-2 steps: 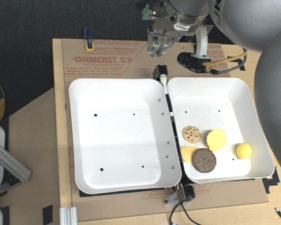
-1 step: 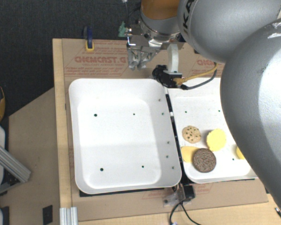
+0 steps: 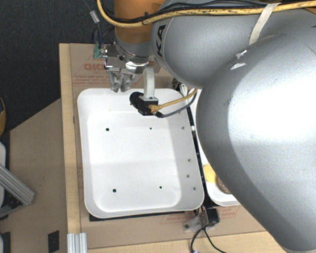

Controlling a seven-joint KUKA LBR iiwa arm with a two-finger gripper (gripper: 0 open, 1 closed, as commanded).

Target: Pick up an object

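My gripper hangs over the far left corner of the left white bin, close to its back rim. A black fitting with a yellow cable juts from the wrist over the bin floor. Under the orange band, the grey arm covers most of the right bin. At that bin's left edge, a yellow object and a brownish one peek out from under the arm. I see nothing held.
Both bins sit on a brown cardboard sheet. A metal rail lies off the bench at the left. A small black connector and cable sit at the front edge.
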